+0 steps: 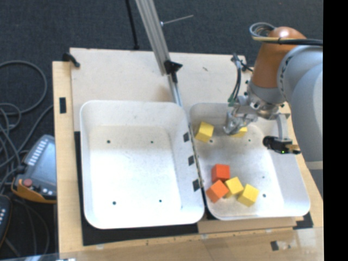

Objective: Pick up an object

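My gripper (234, 126) hangs low over the back of the right bin (283, 173), reaching down from the grey arm with its orange band. A small yellow block (241, 130) peeks out just right of the gripper tip, partly hidden by it; whether they touch is unclear. Another yellow cube (205, 131) lies to the gripper's left, near the bin's left wall. Toward the front of the same bin sit a red-orange cube (220, 172), an orange cube (217, 190) and two yellow cubes (234, 185) (248, 194), clustered close together.
The left bin (92, 145) stands beside the right one, their walls meeting at mid-bench. A slanted aluminium post (155, 31) rises from behind the bins. Cables and a handheld pendant (38, 167) lie on the floor to the left.
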Robot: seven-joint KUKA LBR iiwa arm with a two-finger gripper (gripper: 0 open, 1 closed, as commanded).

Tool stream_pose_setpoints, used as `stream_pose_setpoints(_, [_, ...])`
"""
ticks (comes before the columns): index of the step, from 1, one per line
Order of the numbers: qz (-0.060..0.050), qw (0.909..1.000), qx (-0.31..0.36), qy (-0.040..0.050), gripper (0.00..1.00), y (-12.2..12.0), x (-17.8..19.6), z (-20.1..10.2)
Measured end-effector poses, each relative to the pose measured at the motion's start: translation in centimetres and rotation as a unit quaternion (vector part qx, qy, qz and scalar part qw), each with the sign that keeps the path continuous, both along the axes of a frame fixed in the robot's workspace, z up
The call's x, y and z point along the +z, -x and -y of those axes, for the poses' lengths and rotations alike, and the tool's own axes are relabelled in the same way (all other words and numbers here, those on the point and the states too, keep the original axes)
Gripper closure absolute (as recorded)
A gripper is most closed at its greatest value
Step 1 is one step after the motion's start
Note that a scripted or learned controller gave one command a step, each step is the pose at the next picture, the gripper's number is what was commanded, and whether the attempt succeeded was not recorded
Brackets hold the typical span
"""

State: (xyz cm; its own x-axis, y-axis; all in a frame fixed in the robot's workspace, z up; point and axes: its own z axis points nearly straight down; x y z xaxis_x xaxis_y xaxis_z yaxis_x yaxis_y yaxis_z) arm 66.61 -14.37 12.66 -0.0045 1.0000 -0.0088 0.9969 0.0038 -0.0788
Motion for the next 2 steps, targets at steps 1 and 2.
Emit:
stream_pose_setpoints(1, [0.000, 1.0000, 0.000, 0.0001, 0.00, 0.0, 0.0, 0.0])
stream_pose_setpoints(2, [0.034, 0.9994, -0.002, -0.0031, 0.00, -0.4, -1.5, 0.3])
